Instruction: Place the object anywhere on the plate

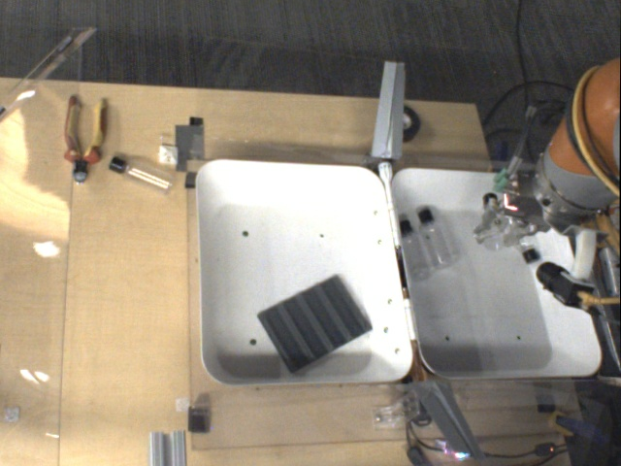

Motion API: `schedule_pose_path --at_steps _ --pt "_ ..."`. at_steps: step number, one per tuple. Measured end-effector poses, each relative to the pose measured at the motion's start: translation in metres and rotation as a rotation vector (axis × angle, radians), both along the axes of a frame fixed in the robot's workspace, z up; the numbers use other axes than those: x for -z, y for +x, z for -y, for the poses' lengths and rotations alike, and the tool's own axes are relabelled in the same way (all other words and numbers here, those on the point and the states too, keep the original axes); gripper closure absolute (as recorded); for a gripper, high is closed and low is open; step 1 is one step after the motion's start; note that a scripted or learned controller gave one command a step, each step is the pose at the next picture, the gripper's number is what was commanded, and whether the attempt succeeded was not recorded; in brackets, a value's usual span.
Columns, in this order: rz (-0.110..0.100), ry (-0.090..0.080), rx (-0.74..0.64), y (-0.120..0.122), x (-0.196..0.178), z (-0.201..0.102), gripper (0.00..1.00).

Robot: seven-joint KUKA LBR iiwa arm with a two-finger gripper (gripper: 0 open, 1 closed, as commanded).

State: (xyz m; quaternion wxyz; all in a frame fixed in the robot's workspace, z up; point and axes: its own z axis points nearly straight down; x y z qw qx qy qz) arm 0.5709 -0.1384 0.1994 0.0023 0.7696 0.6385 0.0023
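- Two white bins are sitting side by side on the wooden bench (116, 289): left bin (223, 202), right bin (572, 352).
- One dark ribbed slab (314, 322) is lying flat and skewed in the left bin, toward the near wall, touching nothing else.
- Two clear vials (432, 244) with black caps are lying close together in the right bin, near its left wall. They look to be the task's thing, but they are blurry and hard to make out.
- One gripper (500, 223) is hanging over the right bin's far right part, apart from the vials. Whether it is spread or pressed together I cannot tell, since the tool is a blur of clear and grey parts.
- The grey arm (582, 178) is reaching in from the right, and nothing is lying between the gripper and the vials.
- One metal post (390, 110) is standing at the far seam between the bins.
- On the bench to the left: one pair of red-handled pliers (82, 134), one small tube (144, 173) and one black bracket (192, 142).
- Cables (519, 115) are trailing behind the right bin.
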Motion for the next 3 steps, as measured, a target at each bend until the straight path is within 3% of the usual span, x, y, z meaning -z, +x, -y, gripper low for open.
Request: schedule_pose_path --at_steps 1,2,3 --pt "-0.001 -0.001 -0.224 0.059 -0.061 -0.081 1.00" --pt "-0.004 0.000 -0.052 0.082 -0.028 -0.150 1.00" --pt "-0.004 0.001 -0.117 0.043 0.015 -0.242 1.00"
